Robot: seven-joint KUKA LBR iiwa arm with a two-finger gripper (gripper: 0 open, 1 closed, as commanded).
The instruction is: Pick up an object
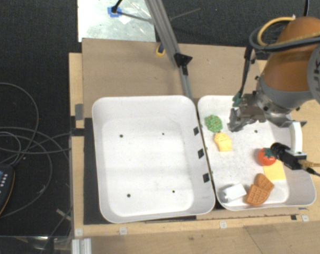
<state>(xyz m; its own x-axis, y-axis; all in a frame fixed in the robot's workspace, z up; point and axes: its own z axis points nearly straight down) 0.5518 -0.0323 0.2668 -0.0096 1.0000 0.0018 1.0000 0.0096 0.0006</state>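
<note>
The right bin (303, 197) holds several small items: a green leafy piece (213, 123), a pale yellow piece (222, 142), a red tomato-like piece (266, 156), a yellow block (275, 171), an orange waffle-shaped piece (259, 189) and a white block (233, 192). My gripper (237, 121) hangs over the bin's upper middle, just right of the green piece and above the pale yellow one. It is dark and seen from above. Nothing shows between its tips.
The left bin (109, 110) lies beside the right one, joined by black clips (200, 152). A grey tripod leg (168, 33) slants down to the bins' top edge. Cables and a pendant (0, 187) lie on the dark floor at left.
</note>
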